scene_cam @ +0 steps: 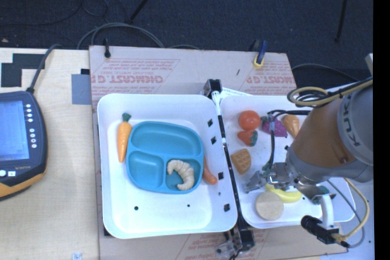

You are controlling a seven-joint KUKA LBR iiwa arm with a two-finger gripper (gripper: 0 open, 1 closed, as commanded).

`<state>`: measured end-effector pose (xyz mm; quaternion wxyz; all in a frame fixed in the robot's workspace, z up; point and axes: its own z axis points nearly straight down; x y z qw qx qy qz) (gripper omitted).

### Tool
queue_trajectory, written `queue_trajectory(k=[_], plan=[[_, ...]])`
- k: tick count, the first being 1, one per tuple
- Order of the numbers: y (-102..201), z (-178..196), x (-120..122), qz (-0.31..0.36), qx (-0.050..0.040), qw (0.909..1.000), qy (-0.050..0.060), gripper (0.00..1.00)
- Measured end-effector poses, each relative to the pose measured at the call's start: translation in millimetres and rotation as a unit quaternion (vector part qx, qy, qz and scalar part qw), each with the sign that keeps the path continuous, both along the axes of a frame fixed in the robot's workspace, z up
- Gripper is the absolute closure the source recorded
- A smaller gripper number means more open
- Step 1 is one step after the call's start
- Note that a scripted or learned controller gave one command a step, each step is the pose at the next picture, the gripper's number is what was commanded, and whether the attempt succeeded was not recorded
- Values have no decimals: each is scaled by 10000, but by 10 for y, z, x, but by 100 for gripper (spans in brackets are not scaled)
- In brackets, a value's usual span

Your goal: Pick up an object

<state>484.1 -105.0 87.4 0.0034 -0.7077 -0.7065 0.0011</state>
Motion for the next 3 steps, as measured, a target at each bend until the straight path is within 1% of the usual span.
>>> queue_trajectory(k=[1, 2, 3], plan=[[-32, 106, 24, -31, -12, 10000, -13, 100], [496, 1275, -79, 36, -8, 10000, -54, 100], [1403, 2168, -75, 66, 0, 10000, -61, 100]])
